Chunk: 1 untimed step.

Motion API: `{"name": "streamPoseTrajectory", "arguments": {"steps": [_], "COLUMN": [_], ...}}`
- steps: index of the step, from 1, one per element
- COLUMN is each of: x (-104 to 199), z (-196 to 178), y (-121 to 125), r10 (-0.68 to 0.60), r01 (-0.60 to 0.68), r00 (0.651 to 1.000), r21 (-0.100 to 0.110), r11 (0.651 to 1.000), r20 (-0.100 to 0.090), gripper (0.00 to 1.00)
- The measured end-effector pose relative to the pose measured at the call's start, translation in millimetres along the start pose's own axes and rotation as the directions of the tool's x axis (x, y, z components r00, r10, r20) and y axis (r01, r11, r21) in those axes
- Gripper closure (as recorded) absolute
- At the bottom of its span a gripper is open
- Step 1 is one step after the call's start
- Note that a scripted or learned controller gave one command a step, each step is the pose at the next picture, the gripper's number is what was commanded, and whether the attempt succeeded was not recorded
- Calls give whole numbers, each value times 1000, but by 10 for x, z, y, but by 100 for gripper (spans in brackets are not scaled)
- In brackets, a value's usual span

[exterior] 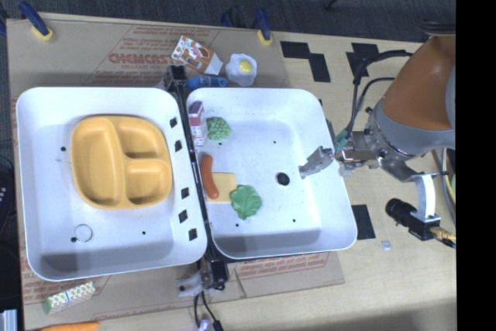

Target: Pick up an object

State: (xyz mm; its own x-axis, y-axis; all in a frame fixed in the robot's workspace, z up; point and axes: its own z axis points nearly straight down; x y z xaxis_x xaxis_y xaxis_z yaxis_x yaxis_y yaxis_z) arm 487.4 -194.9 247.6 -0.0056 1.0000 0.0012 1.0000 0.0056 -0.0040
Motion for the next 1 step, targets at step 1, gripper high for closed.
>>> {"name": "streamPoseTrajectory", "arguments": {"steps": [1], "x": [913], "z": [1481], "y": [713], "r10": [-11], "r01": [11], "r00": [1000], "r21": [-1], "r11": [1000], "r20": [1], "gripper": [0]}}
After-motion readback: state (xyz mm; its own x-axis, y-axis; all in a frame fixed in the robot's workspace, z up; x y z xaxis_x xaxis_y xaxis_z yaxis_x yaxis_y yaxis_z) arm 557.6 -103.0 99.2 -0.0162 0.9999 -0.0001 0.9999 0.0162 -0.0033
